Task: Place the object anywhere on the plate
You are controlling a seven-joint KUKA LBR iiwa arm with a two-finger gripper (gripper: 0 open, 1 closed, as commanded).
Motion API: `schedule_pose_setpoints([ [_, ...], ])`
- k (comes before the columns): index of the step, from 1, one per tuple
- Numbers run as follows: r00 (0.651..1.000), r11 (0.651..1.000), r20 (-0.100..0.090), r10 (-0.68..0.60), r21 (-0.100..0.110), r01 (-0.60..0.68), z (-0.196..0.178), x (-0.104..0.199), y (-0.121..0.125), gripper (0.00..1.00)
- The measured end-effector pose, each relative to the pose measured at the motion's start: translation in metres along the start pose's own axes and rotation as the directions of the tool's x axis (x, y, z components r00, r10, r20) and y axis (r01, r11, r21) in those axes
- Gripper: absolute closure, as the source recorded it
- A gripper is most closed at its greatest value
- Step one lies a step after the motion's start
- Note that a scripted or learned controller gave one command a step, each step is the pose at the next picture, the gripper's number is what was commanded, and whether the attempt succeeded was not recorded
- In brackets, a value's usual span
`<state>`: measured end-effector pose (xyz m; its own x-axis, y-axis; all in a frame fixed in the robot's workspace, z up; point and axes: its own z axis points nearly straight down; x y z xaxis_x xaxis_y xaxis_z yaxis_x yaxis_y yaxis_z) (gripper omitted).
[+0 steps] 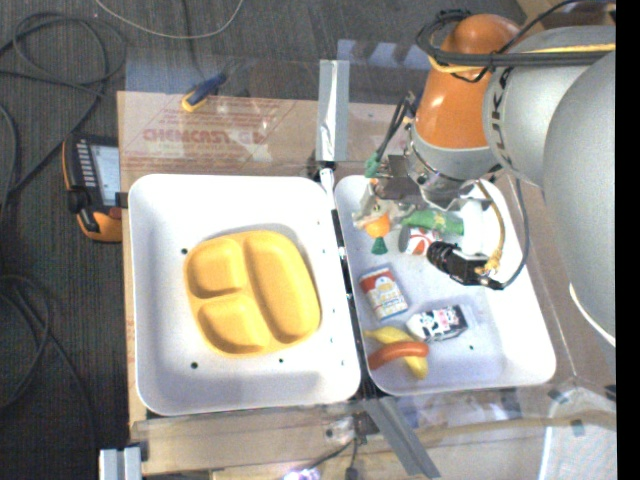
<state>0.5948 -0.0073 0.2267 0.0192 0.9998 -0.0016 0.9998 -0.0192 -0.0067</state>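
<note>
Gripper (383,200): hanging low over the right bin (520,363), right of the plate (255,288) and a little beyond it, pointing down at that bin's far corner on the plate side. Opening: cannot tell, being hidden under the wrist. Contact with anything below: cannot tell either.

Orange object (376,226): sitting right of the plate, across the wall dividing the two bins, directly beneath the gripper. Not resting on the plate.

Plate: lying yellow and three-sectioned in the left bin (150,268), slightly turned against the bin's edges.

Also lying right of the plate, all in the right bin:
- green object (442,222), farther from the plate than the orange one
- red-and-white piece (420,240), just nearside of the green one
- red-and-white packet (384,294), closest to the plate; print showing but too small to read
- black-and-white item (440,321), markings not readable
- yellow banana shape (412,361) with a red piece (398,348) lying against it, nearest the camera

Writing: red lettering on the brown sheet (205,133) beyond the plate, reading roughly "CHEMCAST". Blue-and-yellow tool (205,90) lying at that sheet's far edge. Orange-and-black handset (90,183) sitting left of the plate, outside the bin.
</note>
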Motion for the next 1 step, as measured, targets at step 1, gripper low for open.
schedule_pose_setpoints([
  [1, 0.997, 0.997, 0.001, -0.083, 0.0, 0.083, 0.0137, 0.0612, -0.0211, 1.0],
])
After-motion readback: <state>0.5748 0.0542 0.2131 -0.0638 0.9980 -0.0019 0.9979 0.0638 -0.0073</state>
